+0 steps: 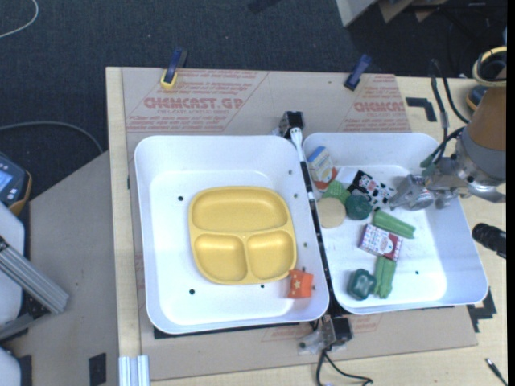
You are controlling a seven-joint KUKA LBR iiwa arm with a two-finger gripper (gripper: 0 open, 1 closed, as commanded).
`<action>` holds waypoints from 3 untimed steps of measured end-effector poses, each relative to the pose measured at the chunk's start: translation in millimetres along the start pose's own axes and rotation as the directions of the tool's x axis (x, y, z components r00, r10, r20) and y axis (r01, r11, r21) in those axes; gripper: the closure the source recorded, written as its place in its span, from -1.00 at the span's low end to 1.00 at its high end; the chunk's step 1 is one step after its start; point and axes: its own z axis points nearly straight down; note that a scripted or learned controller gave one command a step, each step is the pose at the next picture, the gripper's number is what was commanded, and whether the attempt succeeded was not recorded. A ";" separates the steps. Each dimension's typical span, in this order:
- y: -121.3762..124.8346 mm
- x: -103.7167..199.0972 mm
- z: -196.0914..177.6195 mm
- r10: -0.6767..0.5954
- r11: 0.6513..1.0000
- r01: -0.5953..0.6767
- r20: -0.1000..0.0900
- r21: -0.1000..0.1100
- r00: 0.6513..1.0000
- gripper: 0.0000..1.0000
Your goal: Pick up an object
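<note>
Low inside the right bin [451,288], the end effector [409,197] hovers with nothing visibly gripped; whether it is released or clenched I cannot tell. Just to its left lies a black-and-white toy [366,185], a green block [393,223] just below. Nothing is lifted yet, so the pick remains undone.

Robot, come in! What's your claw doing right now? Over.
Gripper low in right bin, nothing seen held. Toys clustered beside it: cow, green block. Yellow tray in left bin.
</note>
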 end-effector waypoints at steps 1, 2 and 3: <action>3.3 0.4 -7.7 -0.003 1.000 0.003 0.003 -0.014 1.000 -1.00; -7.2 -0.3 45.8 -0.003 1.000 0.003 0.000 -0.007 1.000 -1.00; -3.9 0.7 94.0 -0.002 1.000 0.002 -0.001 -0.018 1.000 -1.00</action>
